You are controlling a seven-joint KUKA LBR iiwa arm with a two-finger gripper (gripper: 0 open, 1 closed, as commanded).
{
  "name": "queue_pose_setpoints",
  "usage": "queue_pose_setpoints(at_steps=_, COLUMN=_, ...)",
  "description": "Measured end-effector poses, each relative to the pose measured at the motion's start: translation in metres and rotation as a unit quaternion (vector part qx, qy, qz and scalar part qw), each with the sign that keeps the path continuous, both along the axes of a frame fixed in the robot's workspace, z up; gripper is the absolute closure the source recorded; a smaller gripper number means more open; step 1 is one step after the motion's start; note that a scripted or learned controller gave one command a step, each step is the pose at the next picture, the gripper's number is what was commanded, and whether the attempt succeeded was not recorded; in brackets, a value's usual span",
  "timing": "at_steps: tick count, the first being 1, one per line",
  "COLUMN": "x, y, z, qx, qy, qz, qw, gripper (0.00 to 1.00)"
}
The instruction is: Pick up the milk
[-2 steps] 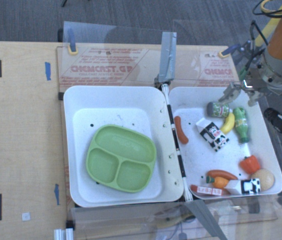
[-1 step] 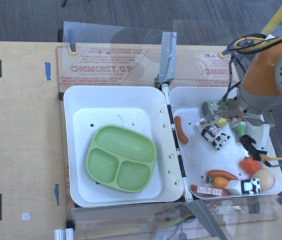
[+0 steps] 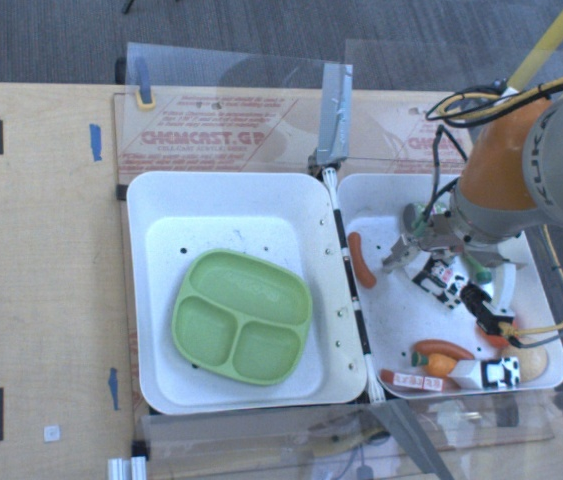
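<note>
The arm (image 3: 521,168) is reaching into the right bin (image 3: 386,313) from the right, and its pincer (image 3: 431,258) is hanging low over the middle of that bin. Whether the pincer is released or clenched I cannot tell; dark parts and clutter are hiding its tips.

The milk (image 3: 499,372) appears to be the small white carton with black patches lying near the bin's front right corner, though at this size the reading is a guess. It is sitting just beside a carrot (image 3: 441,364) and a red sausage (image 3: 443,348), well apart from the pincer. Another sausage (image 3: 362,260) is lying by the left wall. The left bin (image 3: 151,208) is holding a green plate (image 3: 242,316).

The risks, as I judge them: the pincer is sitting nearer other items than the milk, so it could close on the wrong thing. The carton is crowded against the carrot and the bin wall, leaving little room for a finger and inviting a slip.
</note>
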State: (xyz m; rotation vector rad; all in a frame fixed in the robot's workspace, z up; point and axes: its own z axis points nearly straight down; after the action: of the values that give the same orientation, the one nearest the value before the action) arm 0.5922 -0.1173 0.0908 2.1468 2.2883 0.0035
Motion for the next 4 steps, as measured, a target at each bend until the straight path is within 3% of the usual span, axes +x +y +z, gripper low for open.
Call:
queue_pose_setpoints(at_steps=1, x=-0.042, y=-0.024, z=-0.003, qx=-0.0007, qy=-0.004, qz=-0.039, qw=0.9992, gripper=0.0)
queue_pose_setpoints(at_steps=2, x=-0.048, y=-0.067, z=0.012, qx=0.0007, qy=0.003, qz=-0.15, qw=0.9887, gripper=0.0)
queue_pose_setpoints(at_steps=3, x=-0.061, y=-0.075, z=-0.005, qx=0.0027, qy=0.001, qz=-0.154, qw=0.9881, gripper=0.0)
queue_pose_setpoints(at_steps=4, x=-0.059, y=-0.078, z=0.004, qx=0.0007, qy=-0.003, qz=-0.154, qw=0.9881, gripper=1.0)
